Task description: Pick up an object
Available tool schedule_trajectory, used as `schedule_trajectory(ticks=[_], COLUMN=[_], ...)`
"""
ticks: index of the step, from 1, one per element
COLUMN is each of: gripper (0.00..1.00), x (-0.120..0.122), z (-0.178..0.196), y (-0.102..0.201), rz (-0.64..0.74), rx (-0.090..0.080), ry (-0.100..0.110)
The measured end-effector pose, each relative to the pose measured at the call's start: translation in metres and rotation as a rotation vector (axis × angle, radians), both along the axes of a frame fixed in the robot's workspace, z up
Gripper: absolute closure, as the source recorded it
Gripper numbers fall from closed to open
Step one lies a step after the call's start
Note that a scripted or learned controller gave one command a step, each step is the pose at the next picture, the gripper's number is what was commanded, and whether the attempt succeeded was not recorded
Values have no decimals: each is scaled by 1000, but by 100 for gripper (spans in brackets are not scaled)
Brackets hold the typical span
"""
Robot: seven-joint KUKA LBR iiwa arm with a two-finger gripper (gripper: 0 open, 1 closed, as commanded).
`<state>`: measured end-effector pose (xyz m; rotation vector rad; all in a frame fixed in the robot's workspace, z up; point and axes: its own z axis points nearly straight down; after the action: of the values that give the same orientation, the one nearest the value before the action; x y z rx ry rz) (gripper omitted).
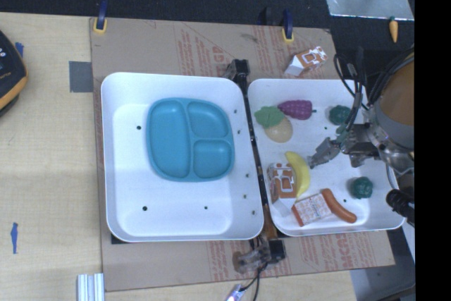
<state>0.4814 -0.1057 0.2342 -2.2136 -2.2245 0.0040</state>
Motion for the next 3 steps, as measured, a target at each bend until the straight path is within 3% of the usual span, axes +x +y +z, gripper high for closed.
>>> schedule_trajectory(ticks=[1,2,3], gripper=[0,0,0], x=[32,44,38], z=[-118,-130,-131], y=[8,13,8], rz=[-1,1,5], rx=[-2,3,6], ry=[-15,-17,-31])
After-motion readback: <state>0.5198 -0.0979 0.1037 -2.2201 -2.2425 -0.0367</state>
